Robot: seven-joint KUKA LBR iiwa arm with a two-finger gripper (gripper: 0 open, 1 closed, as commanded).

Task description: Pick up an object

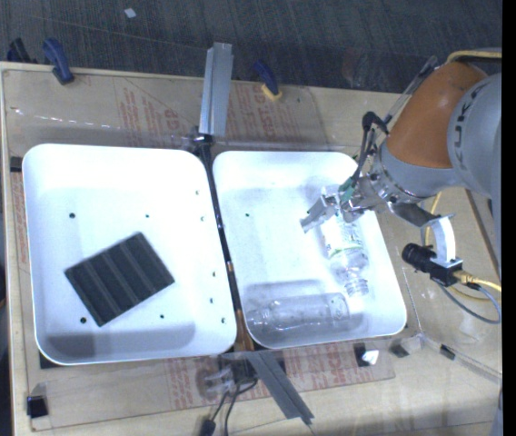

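Observation:
In the right bin [240, 243] lie two clear plastic bottles. One small bottle [346, 252] lies along the bin's right side, cap end toward the front. A larger bottle [299, 312] lies crosswise near the front wall. My gripper [329, 209] hangs low over the right bin, at the far end of the small bottle, and either touches it or sits just above it. Nothing is visibly lifted. A black ribbed flat slab [119, 277] rests in the left bin [49, 175], far from the gripper.
The grey arm with its orange band [426, 134] reaches in over the right bin's right wall. A grey metal bar [214, 89] stands behind the divide between the bins, and blue clamps [58, 62] hold the bench's back edge.

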